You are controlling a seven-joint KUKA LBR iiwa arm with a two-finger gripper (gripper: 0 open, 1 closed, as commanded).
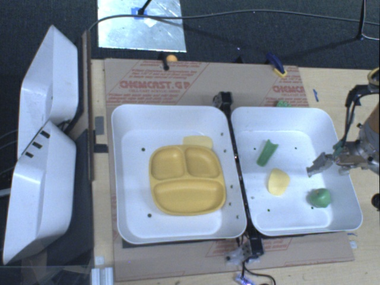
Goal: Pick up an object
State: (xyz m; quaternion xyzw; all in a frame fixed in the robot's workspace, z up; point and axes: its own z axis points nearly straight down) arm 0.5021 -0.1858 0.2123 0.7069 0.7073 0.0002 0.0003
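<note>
Nearest the bottom of the frame I see the front rims of the two white bins, the left bin [127, 218] and the right bin [297, 227], side by side on a sheet of printed cardboard [196, 82].

In the lower right of the right bin sits a round green object [320, 198], with no long axis that I can make out. It lies just below the gripper [316, 165] in the frame, near it but apart from it. The gripper comes in from the right edge at mid-height, its grey tip pointing left and slightly down over the bin floor. I cannot tell how far the fingers are parted (they merge into one grey shape from here), and I see nothing between them.

Left of the green one is a pale yellow piece [278, 181], roughly oval, its longer side running up and down the frame with a slight lean to the right. It lies well to the left of the gripper tip. Above it is a green elongated piece [266, 152], its long axis slanting from lower left to upper right, up and to the left of the tip.

In the left bin lies a yellow divided plate [187, 180], with a pale yellow flat piece [198, 142] touching its upper edge.

Farthest off, at the top of the frame, a shiny metal sheet [141, 16] lies on the dark floor.
</note>
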